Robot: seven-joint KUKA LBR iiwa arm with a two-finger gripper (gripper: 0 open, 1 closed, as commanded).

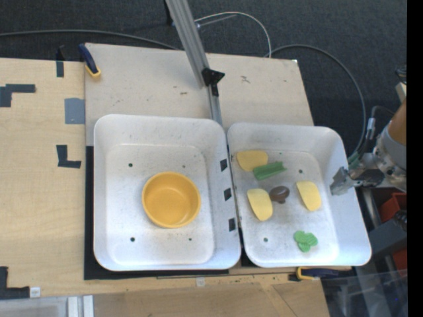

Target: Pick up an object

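Observation:
The right bin [330, 140] holds several small items: a yellow piece [252, 160] at the back, a green bar [269, 170] beside it, a yellow piece [260, 204] touching a brown lump [279, 193], another yellow piece [308, 195], and a small green item [305, 240] near the front. A yellow bowl [170, 199] stands upright in the left bin [106, 137]. My gripper [342, 180] hangs over the right bin's right rim, just right of the rightmost yellow piece. Nothing shows in its grasp.
A grey metal pole [192, 35] slants down from the top to the seam between the bins. Black cables [344, 78] loop behind the right bin. A blue-and-yellow clamp [89, 59] sits at the board's back left corner.

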